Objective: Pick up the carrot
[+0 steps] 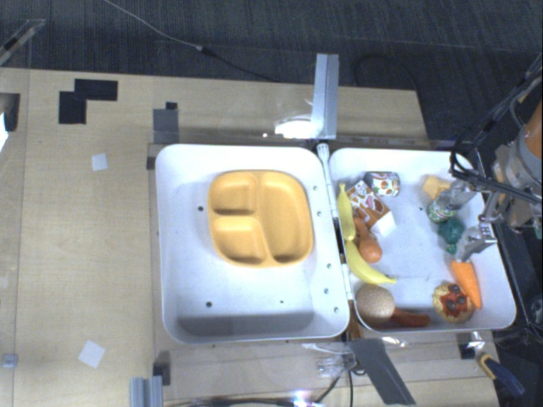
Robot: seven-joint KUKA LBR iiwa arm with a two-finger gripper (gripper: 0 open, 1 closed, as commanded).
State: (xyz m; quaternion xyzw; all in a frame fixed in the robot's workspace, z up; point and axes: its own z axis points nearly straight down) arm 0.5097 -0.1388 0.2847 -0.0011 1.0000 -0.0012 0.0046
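The carrot (467, 282) is short and orange. It lies near the right wall of the right bin (424, 248), pointing toward the front right corner. My gripper (465, 220) hangs just behind the carrot, over the right side of that bin. Its two fingers (472, 244) stand apart, open, one toward the back and one close to the carrot's top end. A small teal-green item (447, 225) lies just left of the gap between them. Nothing is gripped.
The left bin (182, 253) holds a yellow divided plate (259, 217). Crowding the right bin are a banana (358, 248), a sausage (368, 242), a printed box (372, 200), a brown round item (374, 302), a mixed-fruit toy (452, 302) beside the carrot, and a yellow wedge (435, 186).
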